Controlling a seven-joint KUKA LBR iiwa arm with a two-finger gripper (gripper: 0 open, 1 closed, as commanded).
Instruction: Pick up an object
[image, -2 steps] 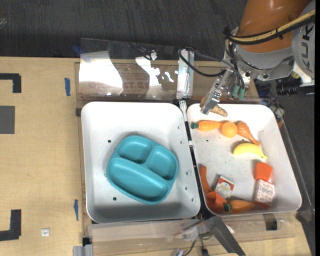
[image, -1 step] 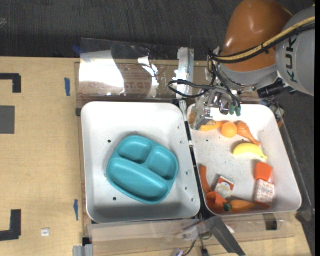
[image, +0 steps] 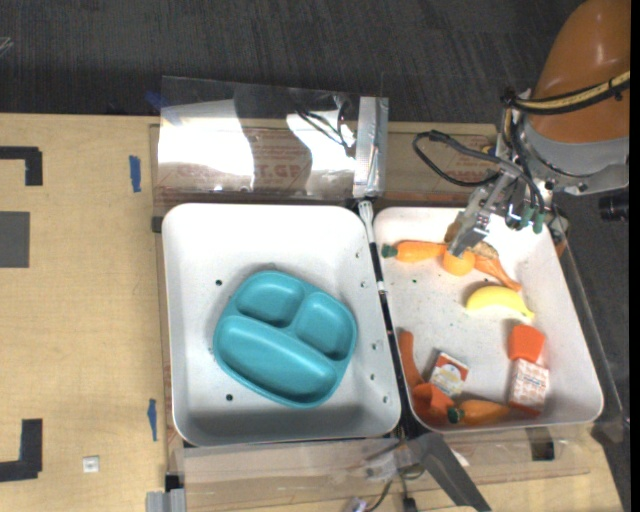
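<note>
A teal divided plate is lying in the left bin on the counter, apart from everything else. In the right bin, a carrot is lying along the back wall, a yellow banana is sitting near the middle, a small white carton is resting toward the front, and an orange-and-white box is leaning by the right wall. The gripper is hanging over the back of the right bin, directly above a small orange piece beside the carrot, and whether the fingers are apart or together cannot be told.
</note>
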